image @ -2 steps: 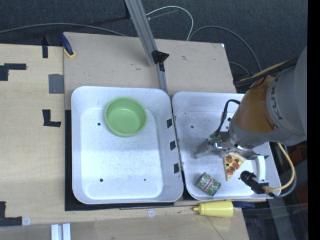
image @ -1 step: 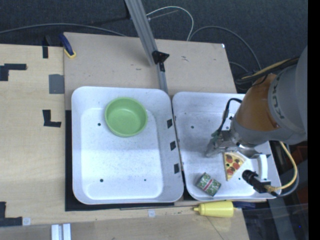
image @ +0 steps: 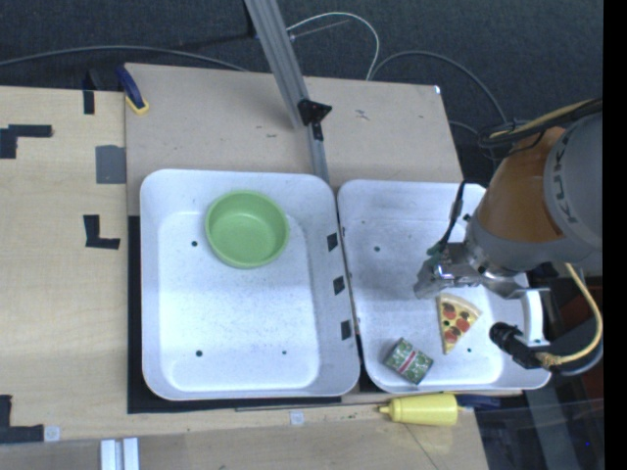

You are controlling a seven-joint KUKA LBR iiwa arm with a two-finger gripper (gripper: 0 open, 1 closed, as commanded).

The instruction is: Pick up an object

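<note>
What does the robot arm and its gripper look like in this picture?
The arm is bulky and rounded, with a grey shell and a broad orange band above the wrist. The gripper is a small metallic grey assembly. Thin dark cables run along the wrist, and a yellowish cable loops below beside black fittings.

Single fixed overhead camera, slanted down, both white bins (image: pixel 157 262) in view

Two white bins (image: pixel 157 262), one green bowl (image: pixel 247 228), one pizza slice (image: pixel 457 321), one green can (image: pixel 408 360), one yellow bottle (image: pixel 423 410).
</note>
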